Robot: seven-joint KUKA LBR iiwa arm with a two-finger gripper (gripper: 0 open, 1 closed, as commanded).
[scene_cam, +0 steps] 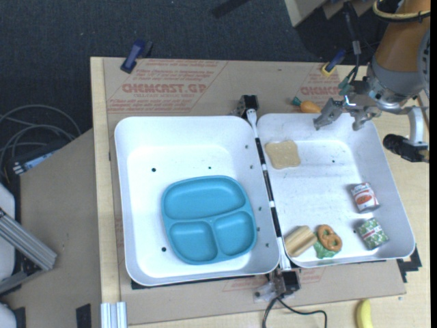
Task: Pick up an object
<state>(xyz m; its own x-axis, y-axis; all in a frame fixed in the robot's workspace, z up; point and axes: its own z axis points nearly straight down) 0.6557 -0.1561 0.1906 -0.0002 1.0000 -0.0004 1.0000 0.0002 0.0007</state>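
Note:
The right bin (382, 159) holds several small items. A tan bread slice (282, 154) lies at its far left. A red can (364, 197) and a green packet (371, 232) sit near the right wall. A bread roll (299, 240) and a pretzel on something green (328, 239) rest at the front. My gripper (341, 119) hovers over the bin's far edge, right of and beyond the bread slice. Its fingers are spread open with nothing between them.
A blue divided plate (208, 217) lies in the left bin (136, 156). A small orange item (308, 105) sits on the board just behind the right bin. A yellow object (364, 314) lies at the bench's front right. Blue clips (135, 55) hold the board's back edge.

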